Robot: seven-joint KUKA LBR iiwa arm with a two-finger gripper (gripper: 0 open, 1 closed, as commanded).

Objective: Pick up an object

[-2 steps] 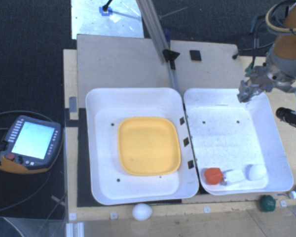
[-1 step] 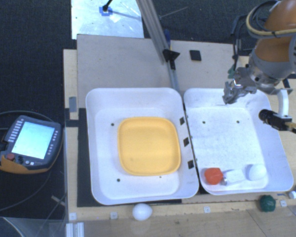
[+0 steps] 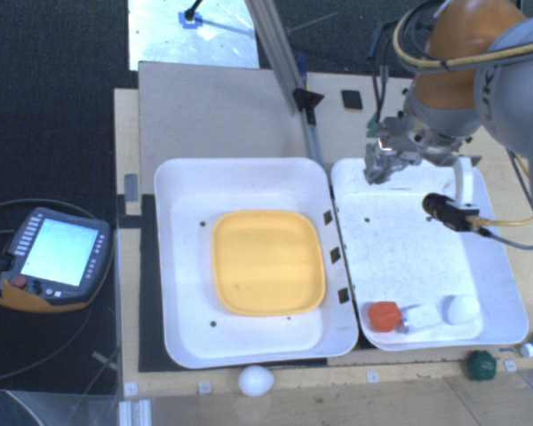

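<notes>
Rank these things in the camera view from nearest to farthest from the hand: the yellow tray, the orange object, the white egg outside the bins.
Measured from the hand, at the right bin's far edge:
1. Yellow tray, in the left bin.
2. Orange object, at the right bin's near edge.
3. White egg, on the bench in front of the left bin.

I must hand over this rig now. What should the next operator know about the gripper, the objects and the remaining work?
Gripper: above the far left corner of the right bin, nothing seen between its fingers; open or shut cannot be told.
Objects: a red object, a small white piece and a white ball lie along the near edge of the right bin. A yellow tray lies in the left bin. A white egg-shaped object and a dark green ball lie outside the bins, on the bench.
Done: nothing picked up.
Left: reach for an object, grasp it and lift it.
</notes>
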